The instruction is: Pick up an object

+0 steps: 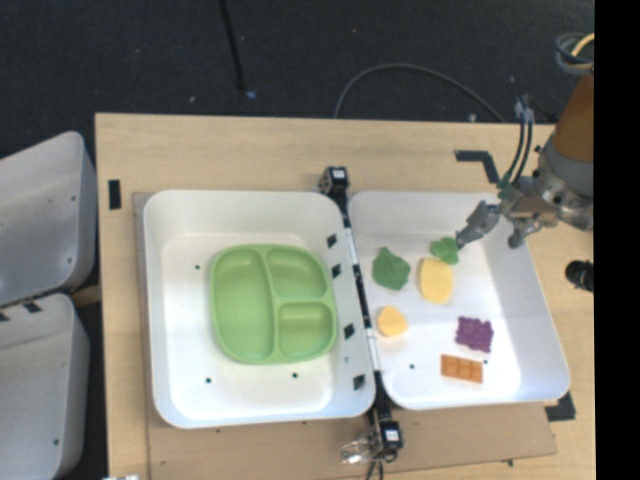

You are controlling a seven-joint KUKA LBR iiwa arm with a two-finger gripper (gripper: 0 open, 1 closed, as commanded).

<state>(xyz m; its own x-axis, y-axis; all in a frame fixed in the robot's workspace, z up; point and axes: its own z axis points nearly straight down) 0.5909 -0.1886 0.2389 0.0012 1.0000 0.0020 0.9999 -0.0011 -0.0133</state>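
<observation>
Orange block (462, 369) lies far from the small green piece (444, 250), which the spread, empty fingers (497, 228) could nudge against the yellow piece (436, 281).

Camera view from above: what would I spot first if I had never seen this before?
Probably the big green divided plate lying in the left bin. Next, the bright little toys scattered in the right bin: two green pieces, two yellow ones, a purple block and an orange block. The gripper reaches in from the right, near the small green piece.
</observation>
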